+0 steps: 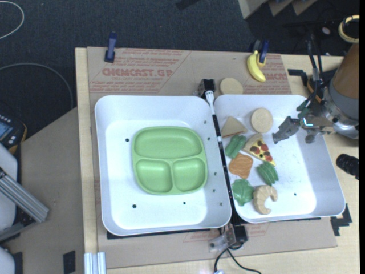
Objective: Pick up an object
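While gripper point(287, 129) hovers open over right bin point(319, 201), grips nothing. Nearest: cracker point(262, 119), just left. Pizza point(260, 150) below-left.

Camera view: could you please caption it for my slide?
Pincer above right bin of toy foods; green tray in left bin.

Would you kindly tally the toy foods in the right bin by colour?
Green: 3
Tan or beige: 3
Orange-brown: 1
Multicoloured pizza slice: 1
Total: 8
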`<action>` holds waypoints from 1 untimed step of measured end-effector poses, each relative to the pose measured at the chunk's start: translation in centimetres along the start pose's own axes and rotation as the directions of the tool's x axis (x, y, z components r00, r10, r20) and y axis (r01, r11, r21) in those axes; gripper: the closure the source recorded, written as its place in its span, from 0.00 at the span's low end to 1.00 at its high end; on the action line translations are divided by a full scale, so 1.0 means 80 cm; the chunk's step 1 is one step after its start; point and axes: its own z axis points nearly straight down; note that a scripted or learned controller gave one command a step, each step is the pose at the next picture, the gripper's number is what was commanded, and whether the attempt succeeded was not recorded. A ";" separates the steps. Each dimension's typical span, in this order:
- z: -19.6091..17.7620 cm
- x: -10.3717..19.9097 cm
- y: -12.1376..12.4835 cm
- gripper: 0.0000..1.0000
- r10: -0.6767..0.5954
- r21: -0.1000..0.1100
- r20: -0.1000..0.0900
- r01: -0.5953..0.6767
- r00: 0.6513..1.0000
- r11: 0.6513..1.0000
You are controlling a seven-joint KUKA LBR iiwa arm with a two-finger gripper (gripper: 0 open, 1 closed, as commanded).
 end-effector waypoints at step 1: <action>0.187 0.024 -0.022 0.00 0.000 0.007 -0.003 0.000 1.000 1.000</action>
